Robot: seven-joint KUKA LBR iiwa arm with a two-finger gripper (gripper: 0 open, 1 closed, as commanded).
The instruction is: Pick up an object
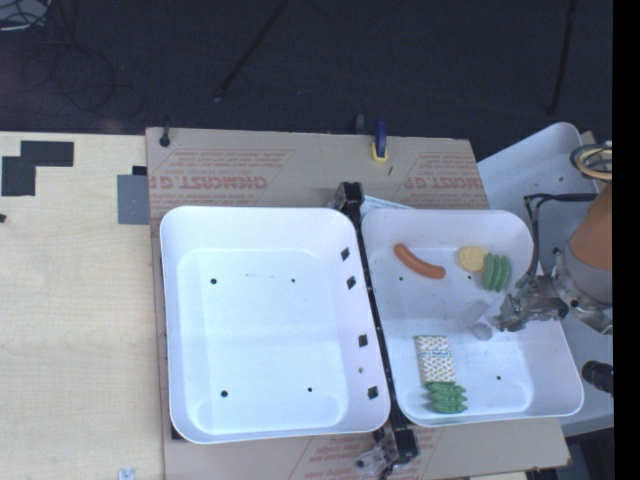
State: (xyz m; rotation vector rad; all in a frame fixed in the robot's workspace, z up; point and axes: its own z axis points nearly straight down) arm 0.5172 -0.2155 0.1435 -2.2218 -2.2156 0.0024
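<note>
The arm (600, 258) reaches in low over the right bin's (545, 393) right edge — its gripper (500, 318) hangs just inside that wall.

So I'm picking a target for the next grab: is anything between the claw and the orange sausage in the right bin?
Nothing visible blocks it. The claw sits at the right bin's right side; bare white floor runs from there to the sausage. The yellow piece and green pod lie just beside that path.
</note>
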